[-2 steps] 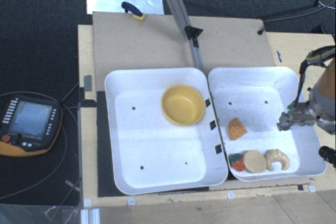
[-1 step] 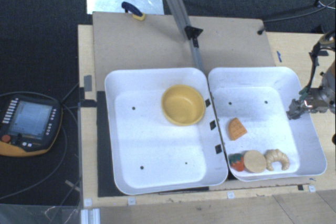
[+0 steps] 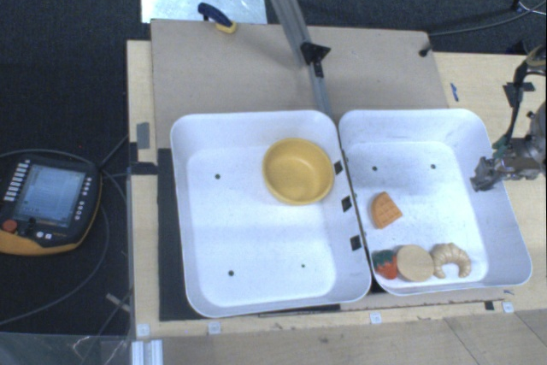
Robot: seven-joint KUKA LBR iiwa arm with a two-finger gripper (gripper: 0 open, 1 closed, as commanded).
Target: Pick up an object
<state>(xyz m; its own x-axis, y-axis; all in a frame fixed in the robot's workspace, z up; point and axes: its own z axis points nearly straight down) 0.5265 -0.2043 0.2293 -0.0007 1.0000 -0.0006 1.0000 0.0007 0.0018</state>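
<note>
At the right rim of the right bin (image 3: 479, 126), the claw (image 3: 485, 176) hangs low over the bin's edge, and it is too small and dark here to tell whether it is wide, narrow or carrying anything. Nothing can be made out beneath it. The nearest candidates lie toward the bin's front: an orange wedge (image 3: 385, 209) near the divider, well apart from the claw, and along the front wall a croissant-shaped piece (image 3: 451, 259) just beside a tan round disc (image 3: 415, 263), which touches a small red and green piece (image 3: 386, 264). In the left bin (image 3: 198, 269) a yellow bowl (image 3: 297, 171) sits near the back. Off the worktop (image 3: 214, 64), at far left, lies a handheld control pendant (image 3: 47, 203).

The step in hand looks like the approach, with no object yet chosen. Next, the claw would need to travel inward and forward over one item, probably the croissant-shaped piece as the closest, then descend squarely on it.
</note>
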